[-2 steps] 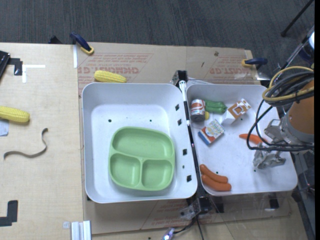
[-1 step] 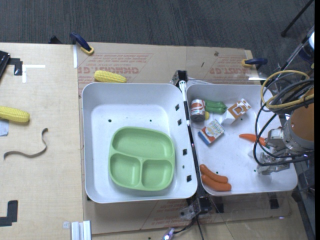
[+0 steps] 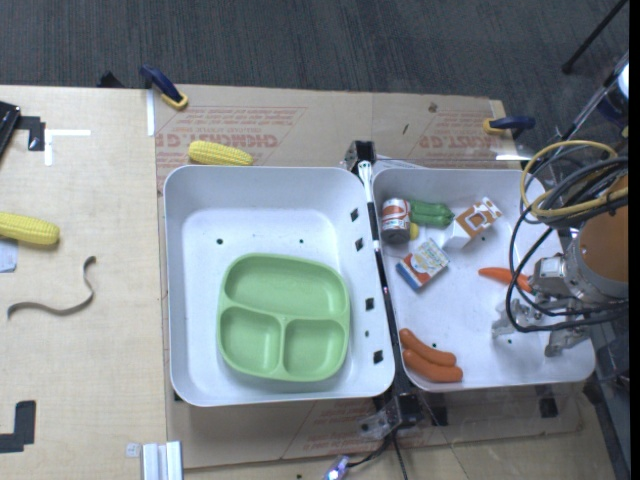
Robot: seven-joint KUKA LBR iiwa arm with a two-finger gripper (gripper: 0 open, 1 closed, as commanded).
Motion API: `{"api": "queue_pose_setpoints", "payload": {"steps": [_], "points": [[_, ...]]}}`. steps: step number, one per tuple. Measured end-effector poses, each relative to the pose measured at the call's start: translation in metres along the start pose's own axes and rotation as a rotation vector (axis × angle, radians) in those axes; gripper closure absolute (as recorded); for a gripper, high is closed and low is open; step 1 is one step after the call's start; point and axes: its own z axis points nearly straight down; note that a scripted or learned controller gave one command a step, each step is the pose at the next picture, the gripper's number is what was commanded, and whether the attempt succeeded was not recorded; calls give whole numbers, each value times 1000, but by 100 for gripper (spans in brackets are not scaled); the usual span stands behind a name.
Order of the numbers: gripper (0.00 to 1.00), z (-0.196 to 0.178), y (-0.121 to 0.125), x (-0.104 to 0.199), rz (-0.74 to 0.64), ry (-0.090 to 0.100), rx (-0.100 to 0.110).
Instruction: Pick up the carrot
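Dark grey carpet is filling the top of the camera view, and a pale wooden bench is carrying a brown cardboard sheet clamped by two blue-and-yellow clamps. Two white bins are sitting on it side by side. The left bin is holding a green divided tray. The right bin is holding a can, a green pepper, two small cartons, two sausages and the carrot, lying by its right wall. The gripper is hanging just beside the carrot, apart from it; how it is set cannot be told. Two corn cobs are lying outside the bins.
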Motion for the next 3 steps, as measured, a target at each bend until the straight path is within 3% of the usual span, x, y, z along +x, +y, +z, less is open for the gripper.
{"api": "queue_pose_setpoints", "payload": {"steps": [1, 2, 3], "points": [[0, 0, 11, 7, 250, 3, 2], [100, -10, 9, 5, 250, -1, 6], [100, -31, 6, 6, 748, 3, 7]]}}
